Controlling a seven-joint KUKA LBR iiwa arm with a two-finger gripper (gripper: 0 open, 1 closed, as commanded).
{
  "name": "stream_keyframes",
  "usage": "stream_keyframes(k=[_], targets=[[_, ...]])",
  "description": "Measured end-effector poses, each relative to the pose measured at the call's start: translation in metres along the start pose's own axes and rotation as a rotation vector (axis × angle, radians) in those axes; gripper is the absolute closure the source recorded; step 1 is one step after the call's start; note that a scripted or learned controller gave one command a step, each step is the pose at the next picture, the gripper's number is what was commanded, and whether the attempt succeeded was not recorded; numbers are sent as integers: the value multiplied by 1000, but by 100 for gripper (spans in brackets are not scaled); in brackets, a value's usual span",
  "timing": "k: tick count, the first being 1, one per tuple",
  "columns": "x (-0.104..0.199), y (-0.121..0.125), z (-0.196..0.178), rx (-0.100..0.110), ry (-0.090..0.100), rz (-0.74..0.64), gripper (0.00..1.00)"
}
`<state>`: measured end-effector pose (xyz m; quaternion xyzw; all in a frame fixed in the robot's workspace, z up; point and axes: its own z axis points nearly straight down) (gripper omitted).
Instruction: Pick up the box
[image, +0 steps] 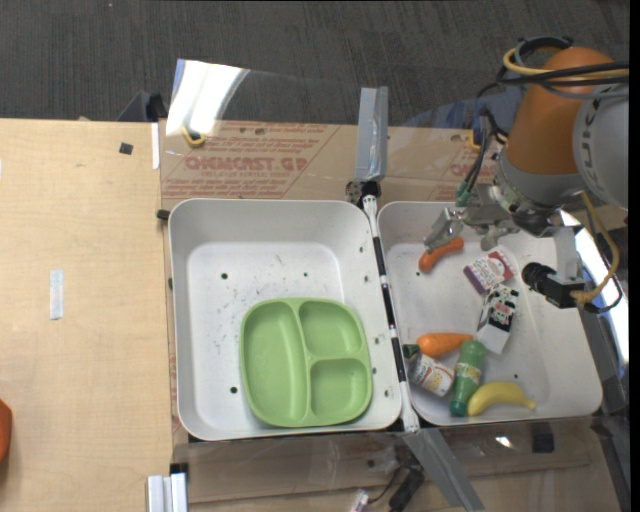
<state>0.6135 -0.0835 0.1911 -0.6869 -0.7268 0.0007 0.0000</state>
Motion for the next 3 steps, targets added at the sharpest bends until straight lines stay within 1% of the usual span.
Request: stream_keyframes(k=[1, 2, 3], targets=[[-86, 5, 4, -1, -1, -26, 0], [-116, 37, 100, -2, -1, -77, 0], [-86, 30, 99, -3, 0, -108, 0]])
